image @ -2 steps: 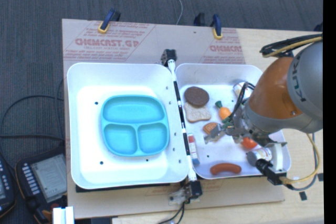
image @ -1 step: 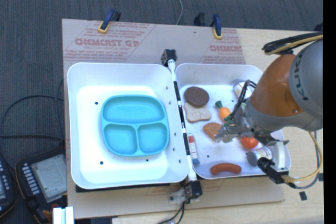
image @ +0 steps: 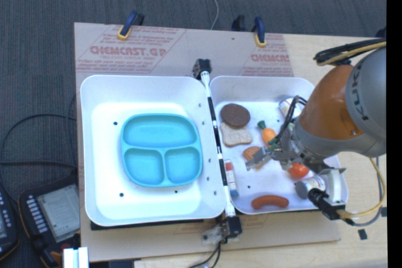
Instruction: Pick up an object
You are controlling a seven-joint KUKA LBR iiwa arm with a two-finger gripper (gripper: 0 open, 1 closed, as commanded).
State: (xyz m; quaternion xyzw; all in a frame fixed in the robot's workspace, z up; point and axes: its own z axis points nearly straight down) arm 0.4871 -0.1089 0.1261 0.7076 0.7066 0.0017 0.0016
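My gripper (image: pixel 259 159) is low in the right bin (image: pixel 264 86), beside a small orange-brown food piece (image: pixel 252 151) near the bin's middle. Whether it touches that piece is unclear. Around it lie a round brown patty (image: pixel 235 115), a slice of bread (image: pixel 236 136), a small carrot (image: pixel 268 134), a red tomato (image: pixel 300 169) partly under the wrist, and a sausage (image: pixel 270 202) near the front wall. I see nothing clearly held.
The left bin (image: pixel 100 94) holds a blue divided plate (image: pixel 161 149). The arm's orange band (image: pixel 330 110) covers the right bin's right side. A small grey object (image: pixel 301 188) and a white item (image: pixel 288 106) lie near the arm. A divider rail (image: pixel 217 141) runs between the bins.
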